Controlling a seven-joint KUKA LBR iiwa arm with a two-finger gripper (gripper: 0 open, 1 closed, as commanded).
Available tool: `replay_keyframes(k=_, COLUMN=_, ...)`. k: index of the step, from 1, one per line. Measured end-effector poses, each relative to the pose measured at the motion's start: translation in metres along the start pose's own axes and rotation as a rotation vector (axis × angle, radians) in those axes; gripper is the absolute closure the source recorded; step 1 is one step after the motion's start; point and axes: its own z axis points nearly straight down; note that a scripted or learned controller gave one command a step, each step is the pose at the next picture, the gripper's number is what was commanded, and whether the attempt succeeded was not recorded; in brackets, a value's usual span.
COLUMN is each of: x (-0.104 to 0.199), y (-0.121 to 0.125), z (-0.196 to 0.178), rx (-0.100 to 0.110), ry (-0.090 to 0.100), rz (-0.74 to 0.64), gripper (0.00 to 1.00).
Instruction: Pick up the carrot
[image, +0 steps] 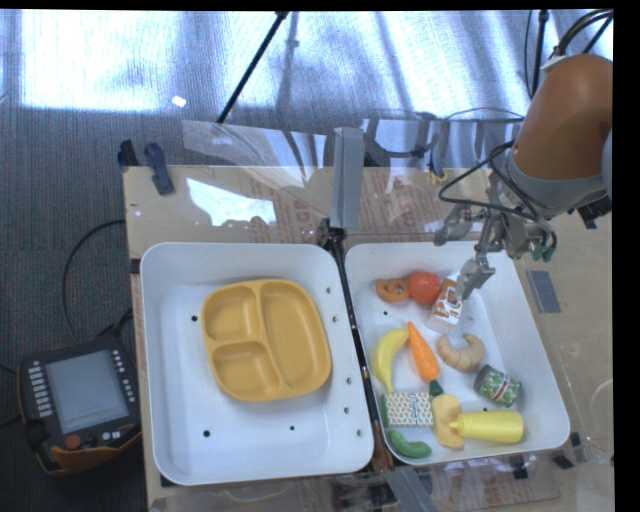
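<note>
- I see the two white bins side by side; my gripper (474, 274) hangs over the upper part of the right bin (530, 330), with the left bin (170, 300) and its yellow divided tray (265, 338) well away to its left.
- The carrot (422, 351) lies below and to the left of the gripper, on the bin floor, long axis running up-left to down-right, green stub at the lower end.
- I judge the move as down-left, with the wrist turned to cross that axis.
- Crowding it: a banana (388, 357) just beside on its far side, a croissant (461, 352) on the gripper's side.
- A small carton (446, 304) sits right under the gripper, between it and the carrot; a tomato (424, 287) is near.
- Whether the gripper is released or clenched I cannot tell; I see nothing held.
</note>
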Motion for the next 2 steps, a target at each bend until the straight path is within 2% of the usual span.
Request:
replay_keyframes(k=1, x=0.050, y=0.032, z=0.147, rx=-0.001, ry=0.007, rz=0.086, gripper=0.00)
replay_keyframes(k=2, x=0.117, y=0.043, z=0.145, rx=0.000, ry=0.003, rz=0.182, gripper=0.00)
